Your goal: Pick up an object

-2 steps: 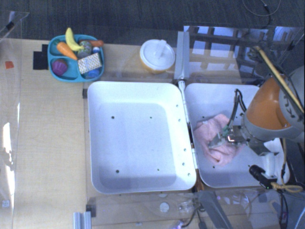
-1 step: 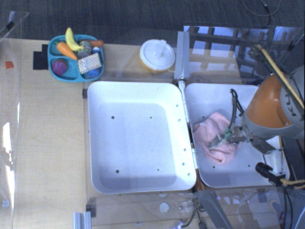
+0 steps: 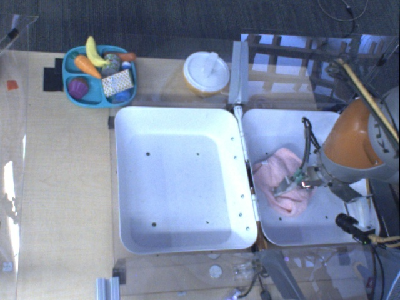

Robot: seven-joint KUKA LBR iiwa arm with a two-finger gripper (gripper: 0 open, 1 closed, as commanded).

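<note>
One pink cloth (image 3: 284, 180) lies crumpled in the right bin (image 3: 325, 230), toward that bin's left half, close to the wall it shares with the left bin (image 3: 175, 180). The cloth is bunched, with folds running across it and a lower lobe sagging toward the near edge.

The tool (image 3: 295, 181) sits at the cloth's right side, its tip right over or against the fabric. Contact looks likely, but the view does not settle whether any fabric lies between the fingers. Whether the tool is spread or closed cannot be told; the tip is small and dark against the pink. A thin black cable arcs up from the tool toward the arm.

The arm (image 3: 365, 145) reaches in from the right, its orange band standing over the right bin's right half, grey housing below it.

The left bin has a bare white floor with a few small dark holes.

On the table (image 3: 56, 186) behind the left bin stands a round white-lidded container (image 3: 207, 71) with a yellow rim. Farther left, a blue divided tray (image 3: 97, 99) holds toy food: a banana (image 3: 94, 53), a carrot (image 3: 86, 65), a purple piece (image 3: 78, 87) and a patterned block (image 3: 119, 82). A black square (image 3: 52, 78) lies just left of the tray.
</note>
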